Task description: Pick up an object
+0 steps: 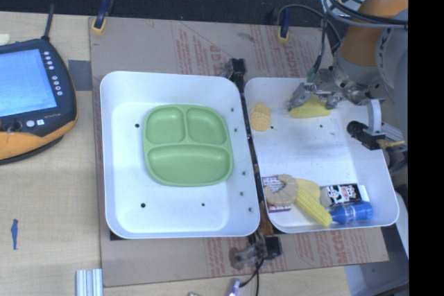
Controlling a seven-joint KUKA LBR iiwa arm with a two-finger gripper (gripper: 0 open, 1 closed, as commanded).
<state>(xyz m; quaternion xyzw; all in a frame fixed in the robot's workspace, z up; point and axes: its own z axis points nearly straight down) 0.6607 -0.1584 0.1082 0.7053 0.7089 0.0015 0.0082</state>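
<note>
Cardboard-covered bench (pixel 173 45) bears two white bins (pixel 118 149) beside a tablet (pixel 28 86).

- pale green divided plate (pixel 187 145) in the white left bin (pixel 118 170)
- yellow corn cob (pixel 313 209) in the white right bin (pixel 347 156)
- blue bottle (pixel 352 212)
- black-and-white packet (pixel 343 193)
- tan round biscuit (pixel 261 118)
- pale yellow piece (pixel 310 109)
- orange band (pixel 371 28) on the grey arm
- light wood desk (pixel 41 218)

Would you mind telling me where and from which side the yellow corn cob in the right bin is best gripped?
Grip the yellow corn cob at mid-length, from above, fingers closing across its narrow width. It lies flat and slanted, with a beige round piece against its upper end and a blue bottle close by its lower end.
</note>
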